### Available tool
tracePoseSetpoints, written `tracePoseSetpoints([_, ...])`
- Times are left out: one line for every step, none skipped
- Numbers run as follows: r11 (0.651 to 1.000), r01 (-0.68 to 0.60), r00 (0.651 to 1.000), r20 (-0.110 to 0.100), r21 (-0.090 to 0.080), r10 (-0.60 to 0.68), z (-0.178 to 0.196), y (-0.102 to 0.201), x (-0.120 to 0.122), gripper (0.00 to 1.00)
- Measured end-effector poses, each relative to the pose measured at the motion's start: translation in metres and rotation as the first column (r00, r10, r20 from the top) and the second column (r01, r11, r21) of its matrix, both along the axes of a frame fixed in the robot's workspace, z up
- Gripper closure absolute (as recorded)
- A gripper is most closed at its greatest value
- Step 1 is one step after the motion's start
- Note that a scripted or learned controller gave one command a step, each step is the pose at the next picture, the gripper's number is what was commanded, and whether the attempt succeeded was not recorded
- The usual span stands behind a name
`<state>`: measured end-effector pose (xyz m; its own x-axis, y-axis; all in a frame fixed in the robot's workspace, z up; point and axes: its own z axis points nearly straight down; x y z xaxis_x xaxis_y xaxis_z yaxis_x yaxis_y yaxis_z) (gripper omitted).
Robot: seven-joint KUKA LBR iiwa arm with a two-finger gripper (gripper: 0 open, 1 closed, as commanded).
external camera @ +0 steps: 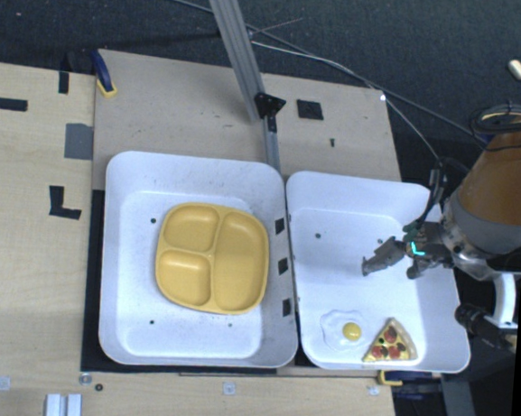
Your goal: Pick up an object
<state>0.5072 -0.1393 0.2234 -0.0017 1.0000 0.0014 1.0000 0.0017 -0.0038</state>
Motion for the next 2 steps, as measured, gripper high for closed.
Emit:
tracePoseSetpoints([1.0, 0.0, 1.0, 0.001, 0.0, 0.0, 0.0, 0.0, 0.0, 0.0])
tracePoseSetpoints([1.0, 0.001, 1.0, -0.003, -0.001, -0.001, -0.062, 0.001, 0.006, 0.0])
